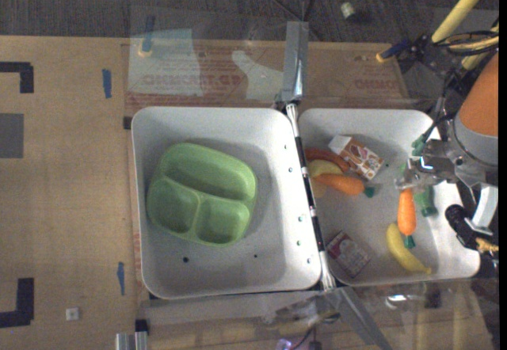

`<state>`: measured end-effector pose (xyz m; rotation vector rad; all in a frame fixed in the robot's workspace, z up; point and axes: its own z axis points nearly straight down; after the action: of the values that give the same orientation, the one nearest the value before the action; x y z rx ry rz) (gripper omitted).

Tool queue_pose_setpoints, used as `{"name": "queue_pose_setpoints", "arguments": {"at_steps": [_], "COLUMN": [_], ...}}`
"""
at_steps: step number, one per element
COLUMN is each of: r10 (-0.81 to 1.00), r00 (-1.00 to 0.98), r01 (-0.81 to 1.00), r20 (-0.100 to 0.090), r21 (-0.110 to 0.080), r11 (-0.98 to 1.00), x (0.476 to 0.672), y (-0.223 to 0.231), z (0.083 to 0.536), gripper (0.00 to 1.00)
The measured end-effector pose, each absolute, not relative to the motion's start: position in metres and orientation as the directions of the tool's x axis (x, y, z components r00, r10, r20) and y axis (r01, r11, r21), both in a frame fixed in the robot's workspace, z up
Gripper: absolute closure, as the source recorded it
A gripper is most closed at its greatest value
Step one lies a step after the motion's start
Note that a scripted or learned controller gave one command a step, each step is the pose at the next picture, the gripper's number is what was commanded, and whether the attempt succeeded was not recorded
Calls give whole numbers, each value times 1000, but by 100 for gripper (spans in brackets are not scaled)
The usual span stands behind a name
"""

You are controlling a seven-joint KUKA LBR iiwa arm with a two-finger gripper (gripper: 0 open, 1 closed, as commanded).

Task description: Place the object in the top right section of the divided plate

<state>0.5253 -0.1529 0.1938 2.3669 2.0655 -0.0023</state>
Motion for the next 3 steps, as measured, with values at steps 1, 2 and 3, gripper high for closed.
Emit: {"name": "queue_pose_setpoints", "arguments": {"at_steps": [1,2,3], "r10": [996,995,991], "r00": [94,-103,-134], "r01": [996,995,991], "r20": [-1,-1,-2], "r21": [1,3,2], "r11": [-94,103,134], "x": [553,608,667], "y": [-162,-59,-44], "z": [244,233,221], "gripper": [100,100,100]}}
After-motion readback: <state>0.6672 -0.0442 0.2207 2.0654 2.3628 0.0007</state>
